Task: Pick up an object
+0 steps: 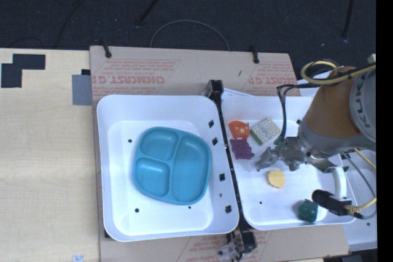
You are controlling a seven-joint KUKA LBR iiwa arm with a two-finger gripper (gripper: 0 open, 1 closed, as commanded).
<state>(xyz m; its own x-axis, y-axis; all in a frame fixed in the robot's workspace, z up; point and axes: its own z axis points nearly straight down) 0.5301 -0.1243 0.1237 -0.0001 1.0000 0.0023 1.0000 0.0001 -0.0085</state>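
Wooden bench (43, 150) is taking up the lower part of the camera view, with dark floor and cables lying beyond its far edge. A printed cardboard sheet (159, 73) is lying on the bench under both bins.

The arm (334, 110) is reaching in from the right, its orange band sitting over the far right part of the right bin (258, 205). The left bin (110, 132) is sitting just beside the right one, and the two are touching along a black centre strip.

A blue divided plate (172, 164) is lying flat in the middle of the left bin.

The gripper (268, 161) is hanging low over the middle of the right bin and pointing left; how wide it is standing cannot be told from this angle, too blurred and dark.

All the pickable things are lying in the right bin:
- A green-and-white block (265, 130) is lying tilted just beyond the gripper.
- A purple piece (242, 149) is lying just left of the gripper, near the centre strip.
- A red-orange piece (239, 128) is lying just beyond the purple piece, close to touching it.
- A teal piece (307, 210) is sitting at the near right corner, well apart from the others.
- A yellow piece (277, 179) is lying just on the near side of the gripper.
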